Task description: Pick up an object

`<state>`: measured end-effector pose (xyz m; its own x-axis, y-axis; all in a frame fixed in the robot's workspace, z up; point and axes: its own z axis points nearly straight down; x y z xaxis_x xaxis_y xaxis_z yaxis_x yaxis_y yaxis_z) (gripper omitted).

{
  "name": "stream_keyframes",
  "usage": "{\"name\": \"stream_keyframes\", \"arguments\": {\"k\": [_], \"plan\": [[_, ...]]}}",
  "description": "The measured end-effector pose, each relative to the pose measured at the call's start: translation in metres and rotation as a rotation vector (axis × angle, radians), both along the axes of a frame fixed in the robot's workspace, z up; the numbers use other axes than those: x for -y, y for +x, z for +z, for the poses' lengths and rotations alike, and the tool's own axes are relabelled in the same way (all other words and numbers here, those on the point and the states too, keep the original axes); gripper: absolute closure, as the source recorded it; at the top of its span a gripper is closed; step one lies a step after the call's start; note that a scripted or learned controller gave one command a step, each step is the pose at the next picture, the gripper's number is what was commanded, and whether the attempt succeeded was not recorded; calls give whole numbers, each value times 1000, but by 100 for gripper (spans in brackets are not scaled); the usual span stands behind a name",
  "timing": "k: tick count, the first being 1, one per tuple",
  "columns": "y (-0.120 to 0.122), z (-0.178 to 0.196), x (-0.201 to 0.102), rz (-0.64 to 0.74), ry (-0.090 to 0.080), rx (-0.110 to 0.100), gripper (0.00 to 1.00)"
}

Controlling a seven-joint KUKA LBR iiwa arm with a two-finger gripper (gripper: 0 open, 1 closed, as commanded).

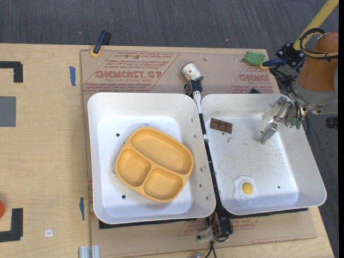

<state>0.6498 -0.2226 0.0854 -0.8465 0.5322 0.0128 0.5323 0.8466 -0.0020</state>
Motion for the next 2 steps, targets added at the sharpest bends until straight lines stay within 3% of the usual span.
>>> {"name": "stream_keyframes", "arguments": {"k": [1,2], "plan": [[8,-1,-14,-344,11,-14,0],[9,-1,-3,-147,8,-22,0]]}}
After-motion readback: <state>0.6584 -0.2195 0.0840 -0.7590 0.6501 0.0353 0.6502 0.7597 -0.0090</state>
